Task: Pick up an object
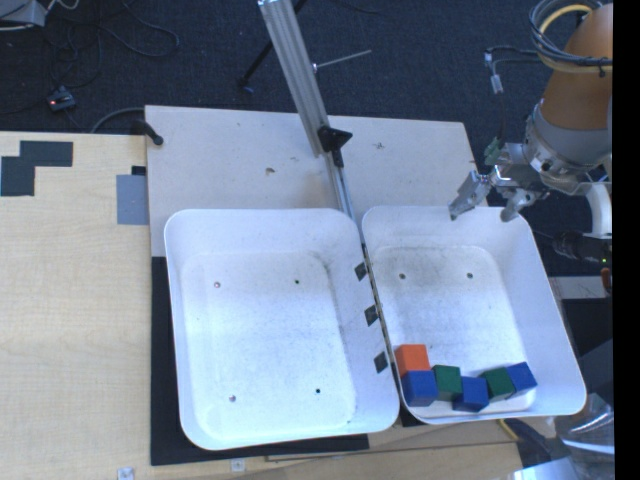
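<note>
Two white bins side by side: left bin (200, 268), right bin (540, 298). Gripper (492, 200) open above right bin's far edge, holding nothing. Huddled at right bin's near edge: orange block (412, 357), blue blocks (419, 386), green blocks (447, 378).

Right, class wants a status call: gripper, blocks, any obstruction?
Gripper open, above right bin's far rim, holding nothing. Blocks clustered at near edge, untouched. Nothing in between.

bins (200, 230) 2 | blocks – orange (411, 357) 1 – blue (419, 386) likely 3 – green (447, 378) 2
</note>
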Tool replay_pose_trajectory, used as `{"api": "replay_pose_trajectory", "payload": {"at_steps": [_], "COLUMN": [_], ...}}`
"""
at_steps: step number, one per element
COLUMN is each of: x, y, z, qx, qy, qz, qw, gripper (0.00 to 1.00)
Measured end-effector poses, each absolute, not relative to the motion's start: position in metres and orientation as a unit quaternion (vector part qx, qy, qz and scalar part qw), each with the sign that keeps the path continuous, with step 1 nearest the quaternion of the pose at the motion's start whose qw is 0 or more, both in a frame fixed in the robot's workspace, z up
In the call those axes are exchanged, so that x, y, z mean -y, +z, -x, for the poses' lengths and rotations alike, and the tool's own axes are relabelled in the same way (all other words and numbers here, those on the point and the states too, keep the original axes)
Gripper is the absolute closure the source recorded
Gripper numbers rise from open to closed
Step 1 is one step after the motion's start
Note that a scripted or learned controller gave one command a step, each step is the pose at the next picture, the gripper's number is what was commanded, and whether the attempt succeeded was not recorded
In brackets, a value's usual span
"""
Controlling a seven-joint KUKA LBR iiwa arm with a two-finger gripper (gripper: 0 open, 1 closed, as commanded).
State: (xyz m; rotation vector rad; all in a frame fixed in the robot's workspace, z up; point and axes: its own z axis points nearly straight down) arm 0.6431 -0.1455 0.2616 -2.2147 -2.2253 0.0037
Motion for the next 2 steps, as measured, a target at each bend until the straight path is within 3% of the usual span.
{"api": "replay_pose_trajectory", "payload": {"at_steps": [1,2], "x": [0.198,0.179], "y": [0.207,0.204], "z": [-0.668,-0.668], "qx": [0.706,0.708], "qy": [0.0019,0.0009], "qz": [0.708,0.707], "qw": [0.0,0.001], "gripper": [0.0,0.0]}}
